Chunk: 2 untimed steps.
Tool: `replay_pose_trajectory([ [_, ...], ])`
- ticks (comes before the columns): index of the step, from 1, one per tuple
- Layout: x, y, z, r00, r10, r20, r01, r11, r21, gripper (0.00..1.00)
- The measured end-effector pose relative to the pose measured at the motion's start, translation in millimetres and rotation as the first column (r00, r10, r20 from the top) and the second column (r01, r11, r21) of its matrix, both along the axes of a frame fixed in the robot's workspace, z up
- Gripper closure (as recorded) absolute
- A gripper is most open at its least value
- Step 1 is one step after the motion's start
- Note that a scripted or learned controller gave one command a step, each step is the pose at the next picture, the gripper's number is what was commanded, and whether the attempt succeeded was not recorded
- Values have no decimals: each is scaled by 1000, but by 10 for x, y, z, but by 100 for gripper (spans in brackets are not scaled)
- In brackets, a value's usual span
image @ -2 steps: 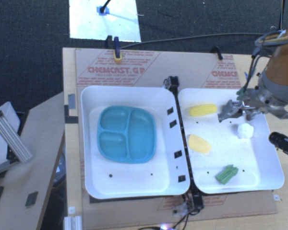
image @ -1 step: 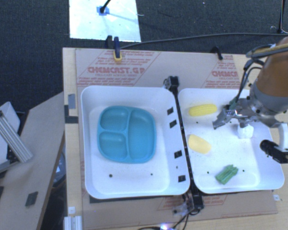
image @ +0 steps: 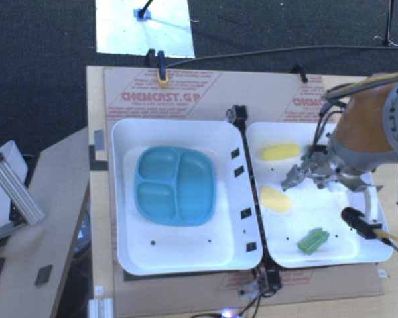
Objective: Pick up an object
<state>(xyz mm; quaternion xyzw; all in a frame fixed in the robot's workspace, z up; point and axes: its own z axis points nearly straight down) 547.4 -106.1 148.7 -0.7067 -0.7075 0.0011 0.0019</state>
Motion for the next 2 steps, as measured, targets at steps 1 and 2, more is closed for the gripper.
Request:
replay_pose_trajectory([
  [1,-3,-27,-623,1000,-1,2,1,1000,0,0],
  [2,15,-29,-482,1000,-1,8,1,1000,-1,100],
])
